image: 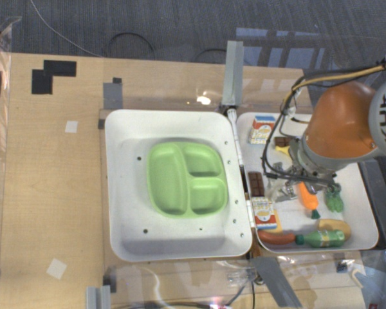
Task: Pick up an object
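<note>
One end effector [289, 187] above right bin [367, 227]

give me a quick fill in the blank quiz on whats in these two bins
1. The light green divided plastic tray lies in the ____ white bin.
2. That tray has ____ compartments.
3. The small orange carrot toy lies in the ____ white bin.
4. The band above the arm's wrist is coloured ____.

Missing words: left; three; right; orange
</note>
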Robot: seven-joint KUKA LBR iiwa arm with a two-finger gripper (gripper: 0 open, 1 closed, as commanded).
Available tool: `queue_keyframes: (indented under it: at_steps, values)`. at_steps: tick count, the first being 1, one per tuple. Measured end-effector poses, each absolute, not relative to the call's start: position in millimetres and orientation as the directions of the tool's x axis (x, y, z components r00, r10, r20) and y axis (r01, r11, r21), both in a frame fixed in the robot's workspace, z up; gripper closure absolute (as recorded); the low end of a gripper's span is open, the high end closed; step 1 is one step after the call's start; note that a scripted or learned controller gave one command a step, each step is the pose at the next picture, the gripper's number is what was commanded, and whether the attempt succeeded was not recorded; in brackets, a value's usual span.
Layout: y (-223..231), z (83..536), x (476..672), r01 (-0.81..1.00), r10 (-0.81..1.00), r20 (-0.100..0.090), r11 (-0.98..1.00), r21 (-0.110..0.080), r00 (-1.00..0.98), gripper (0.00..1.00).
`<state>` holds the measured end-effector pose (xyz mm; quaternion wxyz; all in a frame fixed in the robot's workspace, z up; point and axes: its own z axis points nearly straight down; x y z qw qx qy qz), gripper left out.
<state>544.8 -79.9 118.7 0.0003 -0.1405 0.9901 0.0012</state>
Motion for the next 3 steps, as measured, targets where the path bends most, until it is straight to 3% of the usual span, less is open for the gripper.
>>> queue_keyframes:
  at_steps: [1,2,3]
  values:
    - [-110,251,573.3,-0.307,-0.307,-0.020,0.952,-0.010,-0.952,1.00]
    - [19,237,619.3,-0.432,-0.432,-0.011,0.902,0.001,-0.902,1.00]
    - [-48,291,670.9,-0.611,-0.611,-0.013,0.791,-0.010,-0.791,1.00]
